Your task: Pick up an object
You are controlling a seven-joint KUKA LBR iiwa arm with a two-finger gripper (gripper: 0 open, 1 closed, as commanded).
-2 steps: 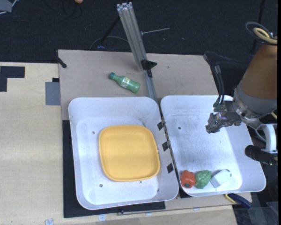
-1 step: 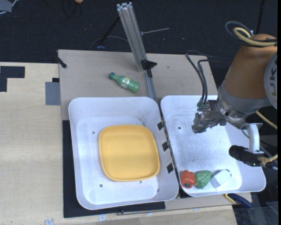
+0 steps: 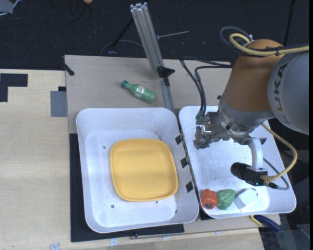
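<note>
The grey arm with its orange band (image 3: 261, 82) reaches in from the upper right. In the left white bin (image 3: 88, 134) lies a yellow square plastic plate (image 3: 143, 169). The tool (image 3: 204, 137) hovers above the right white bin (image 3: 281, 202); whether it is open I cannot tell. At that bin's lower edge sit a small green toy (image 3: 226, 198), a red toy (image 3: 209, 198) and a pale block (image 3: 245, 198).

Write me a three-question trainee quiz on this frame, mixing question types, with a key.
1. True or false: the yellow plate lies in the left bin.
2. Which thing lies on the bench outside both bins? A) green bottle B) red toy C) green toy
3. Fill in: the gripper hangs over the ____ bin.

Key:
1. True.
2. A; the red and green toys lie side by side near the right bin's front edge, next to a small white-grey block.
3. Right, over its upper left part, well away from the toys.
</note>
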